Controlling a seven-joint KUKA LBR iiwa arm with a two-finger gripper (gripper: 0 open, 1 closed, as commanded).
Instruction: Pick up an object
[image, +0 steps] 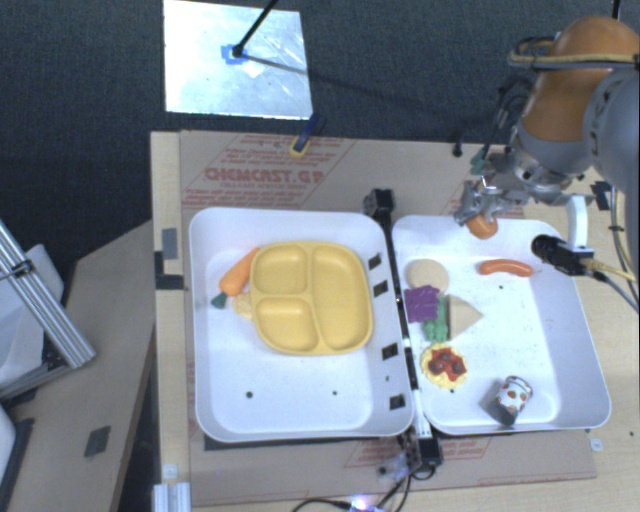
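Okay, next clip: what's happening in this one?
The grey arm reaches in from the right, and its tool sits at the far edge of the right bin with a small orange object at its tip, seemingly gripped. A sausage, purple piece and mini pizza lie in that bin. The left bin holds a yellow divided plate and a carrot.

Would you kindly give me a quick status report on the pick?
Gripper over right bin's far edge. Small orange object right beneath it; grasp unconfirmed. Sausage nearby, nothing blocking.
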